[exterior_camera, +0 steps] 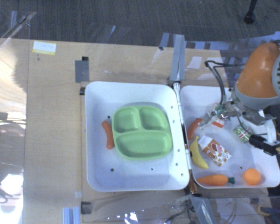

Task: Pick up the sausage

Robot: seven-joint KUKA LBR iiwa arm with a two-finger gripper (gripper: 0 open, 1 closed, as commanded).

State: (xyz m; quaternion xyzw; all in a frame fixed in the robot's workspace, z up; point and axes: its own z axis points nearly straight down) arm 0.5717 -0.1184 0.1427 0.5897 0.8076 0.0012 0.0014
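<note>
1. The sausage lies in the left bin, at center-left of the frame, just beside the left edge of a green plate.
2. The arm reaches in from the right, over the right bin.
3. The gripper sits low in the upper middle of the right bin; whether it is open or closed, I cannot tell, and nothing is seen in its grasp.
4. A second sausage lies near the gripper, by the bin's left wall.
5. Below it lie a banana and a small carton.
6. Along the bottom edge of the right bin are a carrot and an orange.
</note>
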